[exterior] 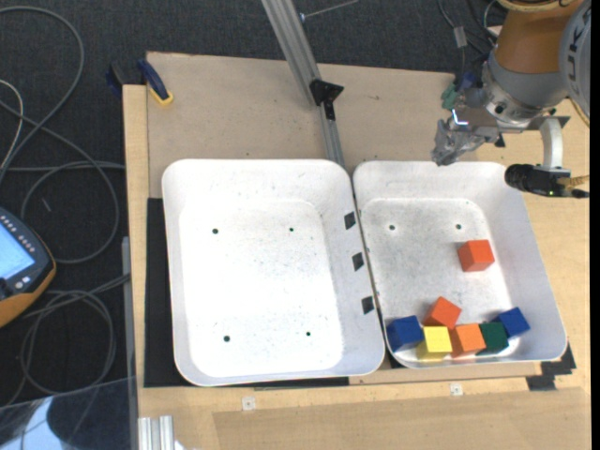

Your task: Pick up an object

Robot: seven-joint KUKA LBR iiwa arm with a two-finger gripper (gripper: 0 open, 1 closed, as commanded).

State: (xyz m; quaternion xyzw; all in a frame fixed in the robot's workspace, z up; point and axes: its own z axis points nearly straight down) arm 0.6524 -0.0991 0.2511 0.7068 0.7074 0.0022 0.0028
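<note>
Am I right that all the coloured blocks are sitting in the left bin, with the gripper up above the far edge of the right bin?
Not quite. In the camera view the coloured blocks lie in the right bin, not the left bin. The rest holds: the gripper is above the right bin's far edge.

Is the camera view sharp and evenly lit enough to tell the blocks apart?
Camera view: lighting is even, with soft shadows and mild glare on the right bin; the lone orange block is crisp, the gripper slightly soft.
</note>
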